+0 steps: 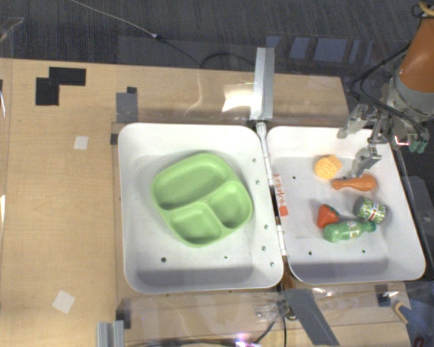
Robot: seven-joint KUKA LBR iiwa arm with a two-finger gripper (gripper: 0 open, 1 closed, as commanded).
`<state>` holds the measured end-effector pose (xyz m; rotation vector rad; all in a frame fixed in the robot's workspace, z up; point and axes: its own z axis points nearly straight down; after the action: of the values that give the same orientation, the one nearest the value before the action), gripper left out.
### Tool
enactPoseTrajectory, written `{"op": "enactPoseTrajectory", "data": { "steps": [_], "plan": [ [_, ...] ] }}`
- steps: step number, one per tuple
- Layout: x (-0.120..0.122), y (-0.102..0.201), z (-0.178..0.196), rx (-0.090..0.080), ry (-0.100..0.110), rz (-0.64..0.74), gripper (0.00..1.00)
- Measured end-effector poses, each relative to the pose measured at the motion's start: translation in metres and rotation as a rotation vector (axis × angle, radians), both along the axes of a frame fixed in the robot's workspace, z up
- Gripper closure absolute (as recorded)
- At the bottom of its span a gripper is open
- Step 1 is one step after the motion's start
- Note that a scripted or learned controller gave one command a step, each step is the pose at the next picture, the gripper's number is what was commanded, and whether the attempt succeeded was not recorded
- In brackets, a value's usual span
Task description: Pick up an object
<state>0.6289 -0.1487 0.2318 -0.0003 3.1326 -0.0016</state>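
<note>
We see the arm [425, 56] reaching in from the right, its orange band above the far right corner of the right bin [304, 262]. The gripper [365, 163] hangs low over that bin, directly above the brown drumstick-shaped toy [354, 184], though we cannot tell whether the fingers are spread or closed, or whether they touch it. Just left of the gripper lies a round yellow-orange waffle-like piece [328, 167]. Nearer the front sit a small red piece [327, 215], a green bottle [347, 230] on its side, and a small green can [370, 210], all close together. In the left bin [141, 266] a green divided plate [201, 198] lies tilted. Both bins rest on the wooden tabletop [50, 215].
</note>
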Motion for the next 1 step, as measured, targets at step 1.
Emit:
{"op": "enactPoseTrajectory", "data": {
  "steps": [1],
  "plan": [
    [-0.0194,0.0522,-0.1329,0.001,-0.005,-0.138,0.00]
  ]
}}
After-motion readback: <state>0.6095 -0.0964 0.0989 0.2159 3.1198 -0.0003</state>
